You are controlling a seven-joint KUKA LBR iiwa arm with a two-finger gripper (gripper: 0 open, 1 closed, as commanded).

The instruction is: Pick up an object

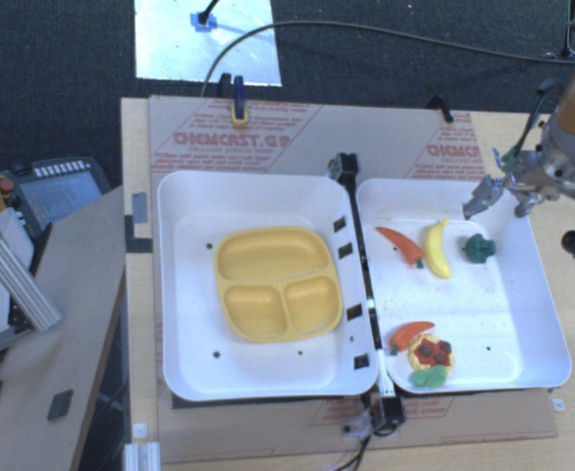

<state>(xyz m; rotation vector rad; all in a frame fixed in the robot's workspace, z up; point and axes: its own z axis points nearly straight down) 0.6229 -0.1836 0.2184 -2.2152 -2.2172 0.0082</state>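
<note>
Upper right of frame: pincer (503,192) hangs released, nothing between its fingers, over the right bin (538,307). Green toy (479,248) lies just below it, banana (437,248) to its left. Advise: centre over the green toy, descend straight, avoid banana.

Two white bins on the bench — arm over the right one

The left bin (184,263) holds a yellow compartment tray (276,283). The right bin (533,332) holds a carrot (399,244), a banana (437,249), a green broccoli piece (479,248) and a pizza slice (428,351). The gripper (503,196) hangs with fingers spread above the bin's far edge — nothing between them.
</note>
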